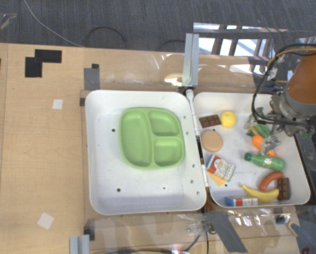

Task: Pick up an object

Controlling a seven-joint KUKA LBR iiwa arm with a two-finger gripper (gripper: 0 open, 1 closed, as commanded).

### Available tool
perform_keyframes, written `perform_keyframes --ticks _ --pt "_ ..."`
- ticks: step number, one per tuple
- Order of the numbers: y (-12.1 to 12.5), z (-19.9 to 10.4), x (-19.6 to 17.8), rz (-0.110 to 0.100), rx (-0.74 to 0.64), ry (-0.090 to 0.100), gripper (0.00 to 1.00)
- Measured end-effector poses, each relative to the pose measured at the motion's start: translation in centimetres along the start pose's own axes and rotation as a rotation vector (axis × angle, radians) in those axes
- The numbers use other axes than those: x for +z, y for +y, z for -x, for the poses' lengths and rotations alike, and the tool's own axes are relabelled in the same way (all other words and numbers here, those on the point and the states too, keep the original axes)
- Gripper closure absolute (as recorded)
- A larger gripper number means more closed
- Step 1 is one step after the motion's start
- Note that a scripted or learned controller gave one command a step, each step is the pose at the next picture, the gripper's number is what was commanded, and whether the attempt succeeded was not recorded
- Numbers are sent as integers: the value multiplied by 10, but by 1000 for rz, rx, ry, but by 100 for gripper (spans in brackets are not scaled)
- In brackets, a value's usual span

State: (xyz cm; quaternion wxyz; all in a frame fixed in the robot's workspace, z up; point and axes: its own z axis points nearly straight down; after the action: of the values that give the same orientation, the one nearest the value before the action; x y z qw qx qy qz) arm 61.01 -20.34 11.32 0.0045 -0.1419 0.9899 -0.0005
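My gripper [272,140] hangs low over the right side of the right bin [237,105], under the grey wrist and orange band [308,81]. It sits right at an orange carrot [259,141] with a green top [261,130], just above a green bottle [264,161] that lies on its side. The wrist hides how the gripper meets the carrot. Elsewhere in this bin are a yellow lemon [228,119], a chocolate bar [209,121], a tan round bun [212,140], a snack box [220,168], a banana [260,193] and a red sausage [270,180].
The left bin [102,194] holds a green divided plate [151,137]. A small tube [241,201] and a brown block [283,188] lie along the right bin's front edge. A metal post [190,60] stands behind the divide between the bins.
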Motion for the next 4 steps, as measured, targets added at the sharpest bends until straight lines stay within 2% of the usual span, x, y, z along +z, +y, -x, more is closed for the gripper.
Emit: perform_keyframes --ticks 1,2,3,4 --pt "3 -15 24 -3 -38 -4 0" --pt "3 -10 9 -10 -41 -20 100" --pt "3 -10 9 -9 -41 -19 0" --pt "9 -32 24 -4 -36 -6 0"
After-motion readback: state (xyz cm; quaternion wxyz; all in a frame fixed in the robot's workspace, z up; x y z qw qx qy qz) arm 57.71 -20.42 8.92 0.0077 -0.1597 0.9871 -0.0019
